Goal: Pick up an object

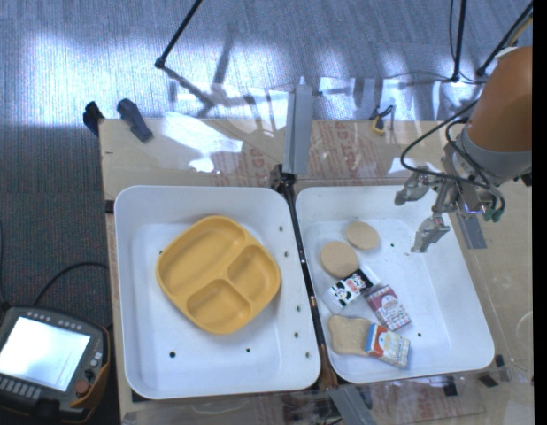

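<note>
Hovering gripper (419, 213) above right bin (450, 326)

The two white bins (136, 237) are looking like smooth, faintly glossy plastic. The yellow divided tray (219, 273) is showing a matt plastic finish. The round tan discs (339, 258) near the right bin's far edge are appearing matt and slightly rough. The small packets (388, 306) toward its near edge are showing printed, shiny wrapping. The bench (194, 153) is reflecting glare off a clear glossy covering over wood-toned board.

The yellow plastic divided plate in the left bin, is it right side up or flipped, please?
Right side up: the yellow plastic divided plate shows three recessed compartments facing upward.
</note>
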`<state>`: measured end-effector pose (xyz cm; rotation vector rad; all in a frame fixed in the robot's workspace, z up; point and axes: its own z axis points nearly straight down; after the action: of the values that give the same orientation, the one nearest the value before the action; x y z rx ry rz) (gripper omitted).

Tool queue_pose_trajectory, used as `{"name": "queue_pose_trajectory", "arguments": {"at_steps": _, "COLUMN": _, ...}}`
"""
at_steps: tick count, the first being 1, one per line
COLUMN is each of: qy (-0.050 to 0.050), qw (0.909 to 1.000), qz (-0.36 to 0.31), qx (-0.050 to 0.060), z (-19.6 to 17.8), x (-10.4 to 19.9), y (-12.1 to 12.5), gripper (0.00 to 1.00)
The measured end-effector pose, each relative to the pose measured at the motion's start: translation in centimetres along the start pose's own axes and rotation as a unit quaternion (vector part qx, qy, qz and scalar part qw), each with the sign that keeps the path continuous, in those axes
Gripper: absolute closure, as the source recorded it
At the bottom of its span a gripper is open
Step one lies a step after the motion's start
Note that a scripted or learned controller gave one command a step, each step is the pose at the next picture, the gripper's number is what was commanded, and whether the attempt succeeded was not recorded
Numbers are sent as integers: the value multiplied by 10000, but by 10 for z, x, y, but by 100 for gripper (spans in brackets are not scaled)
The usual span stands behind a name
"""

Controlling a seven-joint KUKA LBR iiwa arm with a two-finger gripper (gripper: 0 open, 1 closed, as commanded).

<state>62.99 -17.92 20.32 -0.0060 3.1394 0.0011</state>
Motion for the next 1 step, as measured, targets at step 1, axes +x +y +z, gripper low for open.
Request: {"name": "queue_pose_trajectory", "arguments": {"at_steps": 1, "qy": 50, "qw": 9988, "qz": -479, "qx": -12, "z": 118, "x": 29, "y": 47, "gripper": 0}}
